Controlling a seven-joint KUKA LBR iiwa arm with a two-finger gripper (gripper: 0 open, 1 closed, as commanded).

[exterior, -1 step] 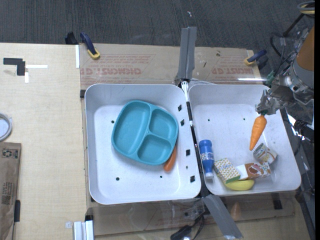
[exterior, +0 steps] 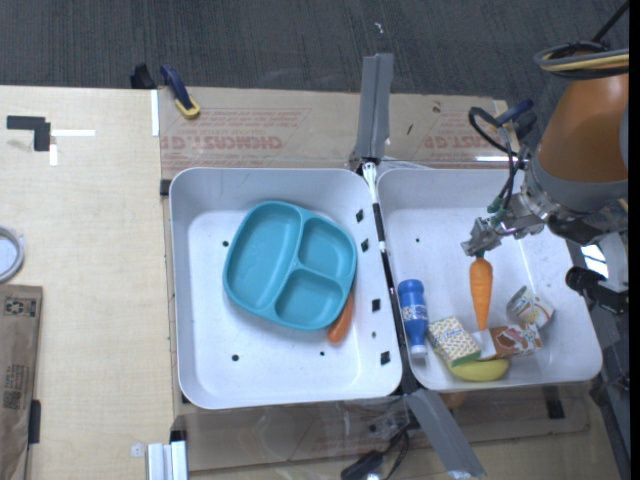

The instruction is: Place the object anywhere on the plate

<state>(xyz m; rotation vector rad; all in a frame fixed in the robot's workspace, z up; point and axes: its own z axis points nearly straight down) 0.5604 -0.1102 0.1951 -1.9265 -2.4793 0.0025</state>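
Two shallow white bins (exterior: 190, 298) on the table. My gripper (exterior: 484, 238) is in the right bin, clamped on the top of an orange plastic carrot (exterior: 481, 291). I'd lift straight, carry left, release over the blue three-section plate (exterior: 290, 265) in the left bin. One carrot held, one plate, approx five other toy foods.

The grey arm (exterior: 585, 138) reaches in from the right, its jaws low and angled left.

Glossy plastic plate (exterior: 290, 264) — smooth white bins (exterior: 200, 298), matt cardboard (exterior: 260, 126)
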